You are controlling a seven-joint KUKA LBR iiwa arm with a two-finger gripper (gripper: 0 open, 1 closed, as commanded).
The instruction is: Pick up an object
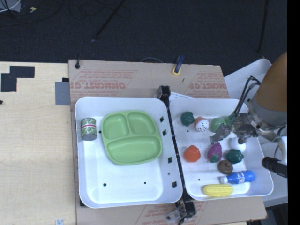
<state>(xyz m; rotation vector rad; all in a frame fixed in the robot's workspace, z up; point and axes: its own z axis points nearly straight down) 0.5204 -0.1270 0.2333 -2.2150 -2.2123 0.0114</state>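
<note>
The gripper (230, 134) hangs over the right bin (262, 187) at centre right of the frame, fingers apart, nothing between them. A light green piece (217, 123) sits just left of it, a purple fruit (214, 151) just below. An orange fruit (191, 153), a corn cob (217, 190) and a blue bottle (238, 177) lie lower in the bin. The left bin (89, 184) holds a green plate (131, 137) and a can (88, 128).

My grey metal tool (230, 134) hangs over a white plastic bin (262, 184) of colours: an orange round toy (191, 153), a purple fruit (214, 151), a yellow corn cob (217, 190), a blue-and-white bottle (238, 177) and a white ball with red spots (202, 124). The other white bin (122, 191) carries a light green divided plate (131, 137) and a green-striped can (88, 128).
</note>
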